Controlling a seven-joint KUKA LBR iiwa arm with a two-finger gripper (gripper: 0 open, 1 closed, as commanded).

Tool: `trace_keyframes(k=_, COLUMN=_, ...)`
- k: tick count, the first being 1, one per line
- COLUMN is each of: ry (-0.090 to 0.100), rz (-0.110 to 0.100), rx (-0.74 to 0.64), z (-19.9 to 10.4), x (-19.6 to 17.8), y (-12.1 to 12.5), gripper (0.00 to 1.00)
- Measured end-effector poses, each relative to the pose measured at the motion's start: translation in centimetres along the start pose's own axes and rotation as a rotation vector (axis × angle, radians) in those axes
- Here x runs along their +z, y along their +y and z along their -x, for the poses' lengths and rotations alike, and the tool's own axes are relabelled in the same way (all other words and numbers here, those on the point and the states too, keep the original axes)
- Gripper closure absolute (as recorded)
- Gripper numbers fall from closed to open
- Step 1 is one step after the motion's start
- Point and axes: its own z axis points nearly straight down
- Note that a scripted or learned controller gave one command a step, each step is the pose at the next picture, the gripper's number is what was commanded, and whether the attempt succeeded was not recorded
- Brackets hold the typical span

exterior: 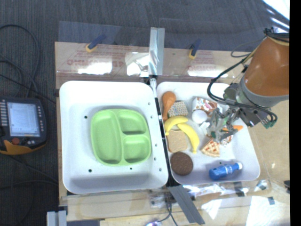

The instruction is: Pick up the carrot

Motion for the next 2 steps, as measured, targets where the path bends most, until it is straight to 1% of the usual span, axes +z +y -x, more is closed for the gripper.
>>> trace_keyframes(k=1, ry=0.002, rz=-0.001, rx=0.42, z=1.1, x=0.6, y=-3.5, gripper=1.0)
trace_keyframes(k=2, ry=0.003, rz=-0.001, rx=0.723, z=0.4, x=-0.9, y=1.8, gripper=1.0)
